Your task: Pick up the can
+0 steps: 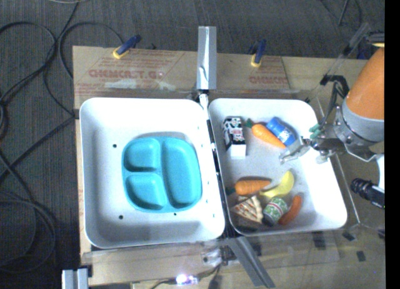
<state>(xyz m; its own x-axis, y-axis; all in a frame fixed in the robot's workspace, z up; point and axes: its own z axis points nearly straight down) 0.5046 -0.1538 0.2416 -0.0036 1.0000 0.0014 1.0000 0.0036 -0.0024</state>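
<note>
The can (275,209), small and dark with a green and red label, lies near the front of the right bin (325,209). It sits between a sandwich wedge (249,209) and a red sausage-shaped toy (292,209), just below a banana (282,184). My gripper (304,146) hangs over the right side of the same bin, well behind the can and beside a blue packet (282,130). Its fingers stand open with nothing between them.
The right bin also holds a black-and-white milk carton (235,135), one carrot (267,135) at the back and another carrot (252,186) mid-bin. A blue divided plate (162,172) lies in the left bin (100,156). A metal divider post (206,62) stands behind the bins.
</note>
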